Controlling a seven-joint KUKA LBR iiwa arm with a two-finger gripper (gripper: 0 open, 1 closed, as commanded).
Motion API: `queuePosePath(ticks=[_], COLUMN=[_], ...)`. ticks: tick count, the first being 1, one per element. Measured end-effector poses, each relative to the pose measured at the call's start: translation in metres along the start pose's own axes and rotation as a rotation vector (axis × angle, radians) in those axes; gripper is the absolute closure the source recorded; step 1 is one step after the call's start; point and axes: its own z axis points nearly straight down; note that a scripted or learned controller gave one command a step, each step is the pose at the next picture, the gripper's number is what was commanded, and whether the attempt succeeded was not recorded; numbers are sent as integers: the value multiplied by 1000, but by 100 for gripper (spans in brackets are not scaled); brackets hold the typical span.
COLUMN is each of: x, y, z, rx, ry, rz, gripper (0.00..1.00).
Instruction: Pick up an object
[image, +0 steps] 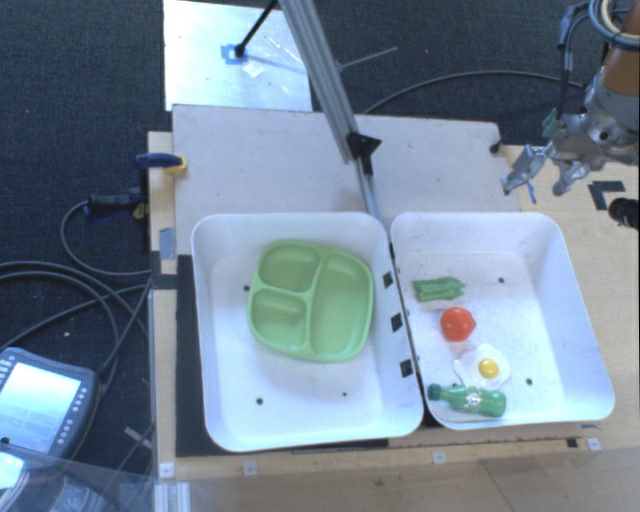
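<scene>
The right bin (560, 300) holds a green bean-pod toy (438, 289), a red tomato (458, 323), a fried egg toy (486, 368) and a green bottle (470, 400) lying on its side at the front. A light green divided plate (310, 301) lies in the left bin (215, 330). My gripper (546, 176) hangs above the bench just beyond the right bin's far rim, at the upper right. Its two fingers are spread apart and nothing is between them.
A slanted metal pole (330, 85) crosses the bench from the top toward the gap between the bins. Cables and a teach pendant (35, 400) lie on the floor at left. A blue-handled clamp (158, 160) grips the bench's left edge.
</scene>
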Motion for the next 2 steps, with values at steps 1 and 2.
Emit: queuePosePath(ticks=[1, 2], x=[0, 6], y=[0, 7], z=[0, 57], rx=[0, 4], ry=[-1, 1], rz=[0, -1], gripper=[0, 0])
